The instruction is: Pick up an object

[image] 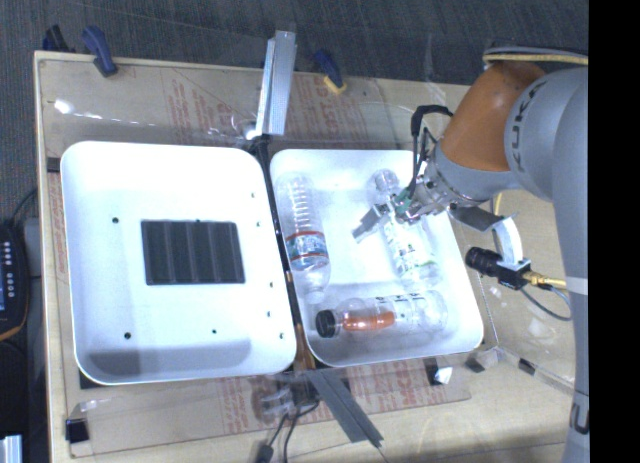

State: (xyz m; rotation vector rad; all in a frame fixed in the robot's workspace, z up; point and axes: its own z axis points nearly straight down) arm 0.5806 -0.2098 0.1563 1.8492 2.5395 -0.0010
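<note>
Bottles, three of them, lie in the right bin (462, 296), all clear plastic and all on their sides. One bottle with a blue label (303, 234) lies along the bin's left wall, its cap end toward the far edge. A second, the black-capped bottle (378, 315), lies across the near side of the bin and shows an orange-red patch inside near its neck. The third bottle (405, 236) lies toward the bin's right half, running from the far side toward the near side, with a pale label bearing small green print.

The arm (515, 136) reaches in from the right, orange band above the wrist, and its gripper (385, 213) sits low over the upper part of that third bottle, just beside or touching it. How the pincer stands cannot be told from this slant; no bottle can be seen raised off the bin floor.

The left bin (90, 251) holds one dark ribbed rectangle (193, 251) on its floor. Two blue clamps (100, 51) grip the bench's far edge.
</note>
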